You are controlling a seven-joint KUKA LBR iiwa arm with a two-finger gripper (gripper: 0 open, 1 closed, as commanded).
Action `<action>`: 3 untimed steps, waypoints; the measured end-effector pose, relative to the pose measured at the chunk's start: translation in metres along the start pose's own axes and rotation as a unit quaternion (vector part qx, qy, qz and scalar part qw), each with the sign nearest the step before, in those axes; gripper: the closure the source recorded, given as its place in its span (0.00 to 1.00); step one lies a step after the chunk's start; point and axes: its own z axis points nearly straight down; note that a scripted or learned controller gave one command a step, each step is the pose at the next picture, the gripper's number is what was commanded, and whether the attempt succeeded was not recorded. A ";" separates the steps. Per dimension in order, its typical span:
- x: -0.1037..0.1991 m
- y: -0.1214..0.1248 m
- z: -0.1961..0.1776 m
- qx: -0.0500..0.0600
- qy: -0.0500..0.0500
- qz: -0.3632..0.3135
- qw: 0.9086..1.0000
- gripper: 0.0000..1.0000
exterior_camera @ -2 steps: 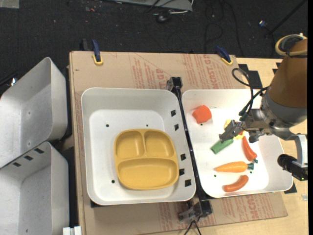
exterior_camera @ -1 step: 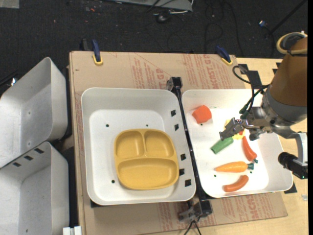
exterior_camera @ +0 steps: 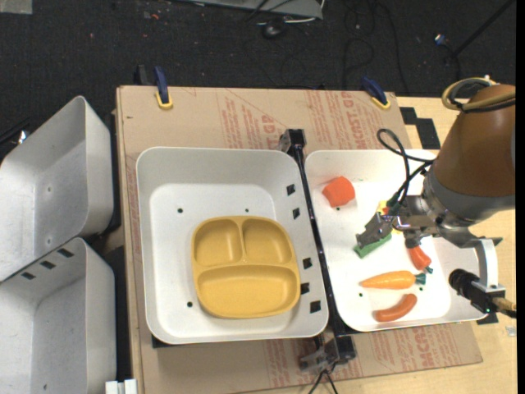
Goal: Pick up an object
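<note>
So the arm [exterior_camera: 480,150] comes in from about 3 o'clock, and the big orange band plus grey wrist housing sits up around 2 o'clock from the middle of the shot, bent over and pointing down toward 8 o'clock. The end effector [exterior_camera: 385,226] hangs off the wrist at its 8 o'clock side, down low, with black cables looping up to the wrist; can't really make out its tip.

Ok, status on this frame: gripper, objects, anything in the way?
Gripper low in right bin, over green block; grasp unclear. Orange ball, carrot, red sausage loose. Yellow tray in left bin.
</note>
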 end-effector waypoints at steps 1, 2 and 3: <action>-0.004 -0.010 0.056 0.000 0.000 0.001 1.000 0.00; -0.005 -0.009 0.120 0.001 0.000 0.000 1.000 0.00; -0.005 -0.008 0.106 -0.002 0.000 0.001 1.000 1.00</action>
